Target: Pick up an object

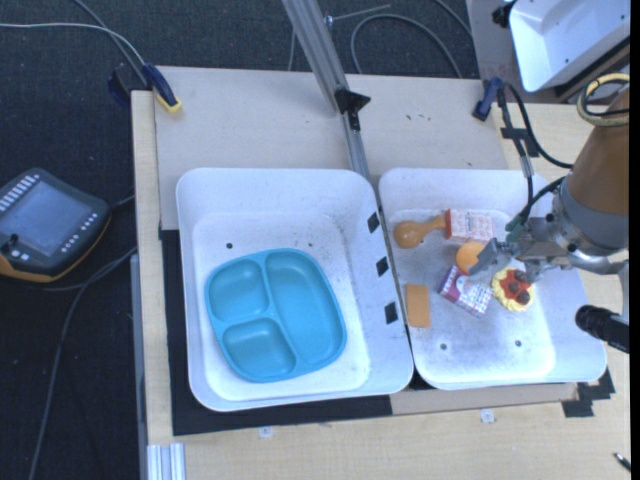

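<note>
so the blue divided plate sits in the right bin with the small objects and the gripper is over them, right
Not quite. The camera view shows the blue divided plate alone in the left bin, not the right one. The small objects do lie in the right bin, and the gripper is over them there.

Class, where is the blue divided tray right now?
In the camera view, the blue divided tray lies in the left white bin, toward its front, across the divider from the small objects in the right white bin.
</note>
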### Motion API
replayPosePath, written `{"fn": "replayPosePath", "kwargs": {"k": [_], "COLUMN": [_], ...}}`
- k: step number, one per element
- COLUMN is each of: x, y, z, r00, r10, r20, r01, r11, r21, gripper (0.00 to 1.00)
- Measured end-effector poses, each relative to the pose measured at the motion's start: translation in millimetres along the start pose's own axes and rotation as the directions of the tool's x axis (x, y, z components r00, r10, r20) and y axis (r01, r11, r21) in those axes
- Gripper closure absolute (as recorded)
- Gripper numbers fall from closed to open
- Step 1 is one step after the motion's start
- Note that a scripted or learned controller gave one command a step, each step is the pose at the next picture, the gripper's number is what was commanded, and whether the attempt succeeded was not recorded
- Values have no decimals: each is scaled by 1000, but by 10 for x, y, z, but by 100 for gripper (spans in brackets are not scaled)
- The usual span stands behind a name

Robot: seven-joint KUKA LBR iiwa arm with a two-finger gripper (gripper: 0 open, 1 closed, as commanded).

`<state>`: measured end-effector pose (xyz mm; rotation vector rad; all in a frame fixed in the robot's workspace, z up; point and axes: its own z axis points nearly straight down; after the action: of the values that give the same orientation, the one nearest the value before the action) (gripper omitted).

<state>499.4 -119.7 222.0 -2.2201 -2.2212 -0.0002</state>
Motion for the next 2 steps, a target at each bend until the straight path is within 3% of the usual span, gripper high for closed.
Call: {"fn": "replayPosePath", "kwargs": {"k": [2], "x": [-3], "y": [-48], "z": [1062], "r00": [1000], "r10": [1], "r20": [-3], "r01": [-1], "r11": [1000], "r21": [8], "gripper": [0]}}
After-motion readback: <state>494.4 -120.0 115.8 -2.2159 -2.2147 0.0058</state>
